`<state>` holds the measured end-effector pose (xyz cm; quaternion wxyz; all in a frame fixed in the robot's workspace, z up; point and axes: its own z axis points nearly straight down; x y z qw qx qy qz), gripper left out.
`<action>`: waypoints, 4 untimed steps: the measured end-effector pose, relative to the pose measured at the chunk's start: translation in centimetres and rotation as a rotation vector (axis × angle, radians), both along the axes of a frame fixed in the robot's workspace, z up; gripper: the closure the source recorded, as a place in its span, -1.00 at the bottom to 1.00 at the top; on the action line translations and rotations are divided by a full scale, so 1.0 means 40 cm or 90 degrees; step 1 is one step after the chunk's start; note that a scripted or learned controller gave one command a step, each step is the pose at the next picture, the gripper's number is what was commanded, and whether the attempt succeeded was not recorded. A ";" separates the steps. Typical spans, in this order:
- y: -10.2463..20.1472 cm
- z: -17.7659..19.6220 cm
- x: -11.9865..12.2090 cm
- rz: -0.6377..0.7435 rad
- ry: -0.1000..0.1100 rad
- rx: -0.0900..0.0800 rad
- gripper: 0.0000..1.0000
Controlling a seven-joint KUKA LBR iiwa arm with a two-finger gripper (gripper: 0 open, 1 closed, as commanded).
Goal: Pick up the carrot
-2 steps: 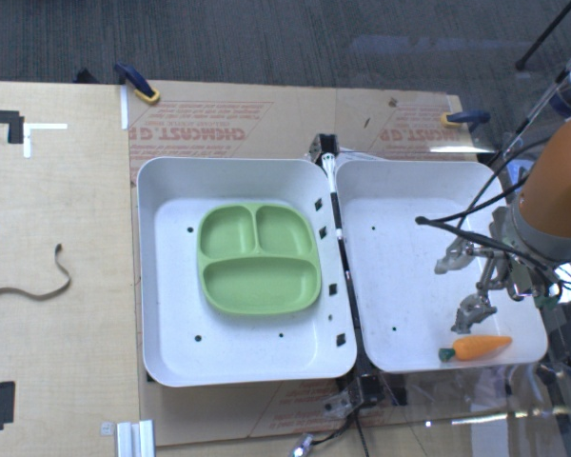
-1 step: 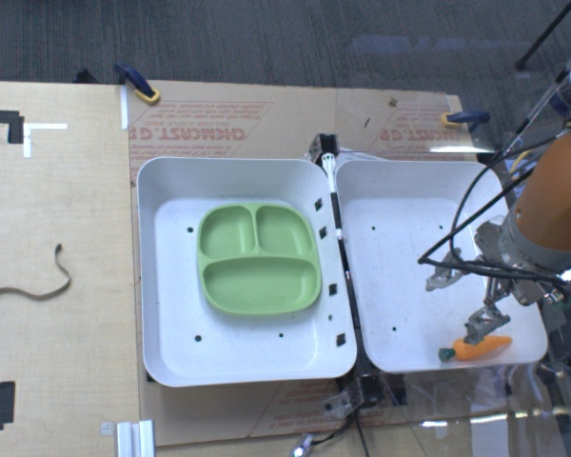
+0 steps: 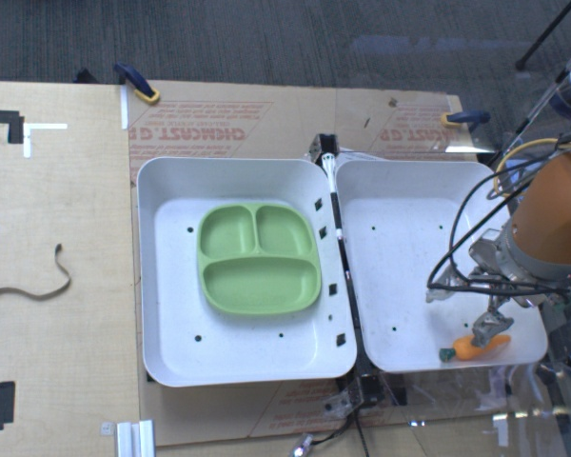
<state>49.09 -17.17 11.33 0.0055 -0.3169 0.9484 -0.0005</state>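
My gripper (image 3: 491, 327) hangs right over the carrot (image 3: 478, 347), which lies just under my fingertips, long axis crosswise, green end away from my arm; whether I've closed on it, I can't tell.

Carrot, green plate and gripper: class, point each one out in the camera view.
carrot (image 3: 478, 348): camera view, on its orange body.
green plate (image 3: 260, 259): camera view, on the ridge between compartments.
gripper (image 3: 488, 329): camera view, between its fingertips.
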 end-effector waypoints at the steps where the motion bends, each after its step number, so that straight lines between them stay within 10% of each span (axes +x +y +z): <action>1: -0.120 0.306 0.036 0.098 0.003 -0.001 -1.00; 2: -0.109 0.249 -0.019 0.045 0.005 0.000 -1.00; 4: -0.073 -0.051 -0.028 0.482 0.003 -0.003 -1.00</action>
